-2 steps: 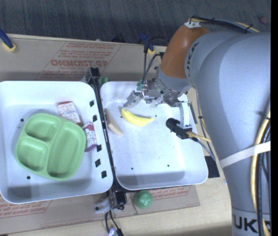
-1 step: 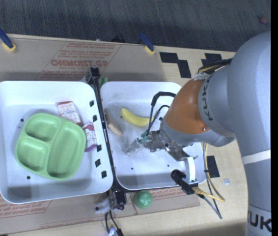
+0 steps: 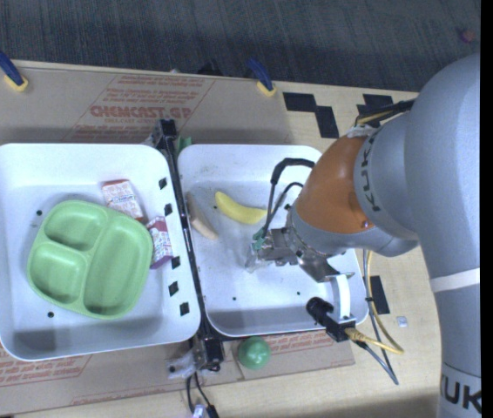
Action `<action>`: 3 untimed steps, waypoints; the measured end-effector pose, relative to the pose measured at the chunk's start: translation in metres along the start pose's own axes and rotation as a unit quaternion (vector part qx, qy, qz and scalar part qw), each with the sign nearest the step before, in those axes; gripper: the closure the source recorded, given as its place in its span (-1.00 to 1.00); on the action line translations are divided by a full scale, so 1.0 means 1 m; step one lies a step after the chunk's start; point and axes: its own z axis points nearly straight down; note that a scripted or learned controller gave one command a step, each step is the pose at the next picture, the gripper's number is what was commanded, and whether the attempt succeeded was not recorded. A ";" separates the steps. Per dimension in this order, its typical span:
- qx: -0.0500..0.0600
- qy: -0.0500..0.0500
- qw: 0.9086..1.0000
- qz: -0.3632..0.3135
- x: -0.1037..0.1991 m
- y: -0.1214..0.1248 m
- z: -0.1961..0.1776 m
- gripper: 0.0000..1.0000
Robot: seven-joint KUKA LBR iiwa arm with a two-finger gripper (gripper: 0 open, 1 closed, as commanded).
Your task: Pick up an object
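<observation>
- Green ball point(image 3: 253, 352) lay on the bench, nearest the camera, below the gripper.
- Gripper point(image 3: 262, 252) hung over the right bin point(image 3: 229, 316); finger state could not be told.
- Banana point(image 3: 239, 208) lay just beyond the gripper.
- Green plate point(image 3: 89, 257) sat well leftward.

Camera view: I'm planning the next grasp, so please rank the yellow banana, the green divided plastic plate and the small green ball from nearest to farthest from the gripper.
1. Yellow banana: right bin, just up-left of the gripper.
2. Small green ball: on the bench below the right bin.
3. Green divided plastic plate: left bin, far left.
</observation>
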 end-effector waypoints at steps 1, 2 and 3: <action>-0.004 -0.001 1.000 0.005 -0.014 -0.028 -0.117 1.00; -0.003 0.000 1.000 0.005 -0.013 -0.028 -0.116 -1.00; -0.003 0.000 1.000 0.005 -0.013 -0.028 -0.116 -1.00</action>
